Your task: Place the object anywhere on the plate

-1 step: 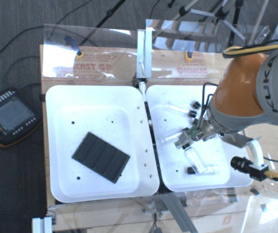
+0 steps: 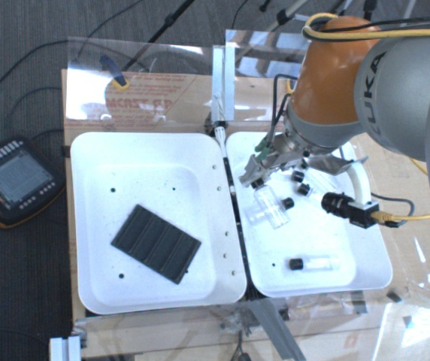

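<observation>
Below the claw (image 2: 269,173) lay a clear vial (image 2: 270,207); its grip I couldn't tell. It needed a square descent, then carriage left to the plate (image 2: 155,244).

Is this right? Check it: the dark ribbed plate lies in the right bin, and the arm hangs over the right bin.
Not quite. In the camera view the dark ribbed plate lies in the left bin, not the right bin. The arm does hang over the right bin.

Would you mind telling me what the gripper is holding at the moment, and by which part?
It cannot be told: the gripper hangs over the right bin, above a clear object.
</observation>
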You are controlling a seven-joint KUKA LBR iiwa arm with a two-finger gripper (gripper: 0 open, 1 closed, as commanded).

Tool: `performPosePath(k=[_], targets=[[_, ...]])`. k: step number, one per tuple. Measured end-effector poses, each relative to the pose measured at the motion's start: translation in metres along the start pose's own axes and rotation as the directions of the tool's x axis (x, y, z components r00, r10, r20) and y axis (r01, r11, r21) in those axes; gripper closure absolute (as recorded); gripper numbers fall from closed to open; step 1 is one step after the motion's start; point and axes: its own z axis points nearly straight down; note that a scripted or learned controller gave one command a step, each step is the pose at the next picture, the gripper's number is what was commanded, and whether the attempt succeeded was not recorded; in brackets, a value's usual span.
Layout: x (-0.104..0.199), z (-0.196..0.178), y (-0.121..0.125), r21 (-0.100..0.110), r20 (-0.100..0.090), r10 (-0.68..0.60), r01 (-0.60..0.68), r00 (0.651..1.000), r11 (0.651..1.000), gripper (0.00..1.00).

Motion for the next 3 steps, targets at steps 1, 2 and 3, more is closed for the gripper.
performPosePath(k=[1,2,3], targets=[[0.071,0.045,0.077,0.002,0.0,0.117,-0.117,0.993,0.993,1.0],[0.12,0.063,0.14,0.001,0.003,-0.107,0.107,0.994,0.994,1.0],[0.164,0.048,0.177,-0.001,0.003,-0.348,0.348,0.937,0.937,1.0]])
